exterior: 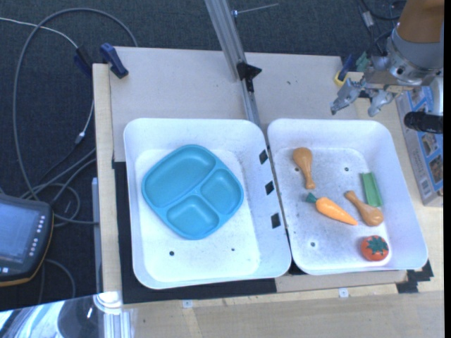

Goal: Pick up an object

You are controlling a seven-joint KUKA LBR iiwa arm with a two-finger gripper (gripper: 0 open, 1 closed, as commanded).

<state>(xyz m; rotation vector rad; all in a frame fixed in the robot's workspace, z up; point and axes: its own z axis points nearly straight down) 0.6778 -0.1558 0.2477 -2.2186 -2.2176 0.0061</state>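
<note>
Bench (176, 76) bins (282, 136) bear no readable labels.

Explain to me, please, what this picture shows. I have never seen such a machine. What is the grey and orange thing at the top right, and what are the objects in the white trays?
One camera looks down at a slant on a bench. The grey and orange thing is a robot arm reaching in from the right. At its end is the gripper; its jaws stand apart and hold nothing, above the far edge of the right bin. That bin holds toy food: two chicken drumsticks, a carrot, a green stick and a tomato. The left bin holds a blue divided plate.
</note>
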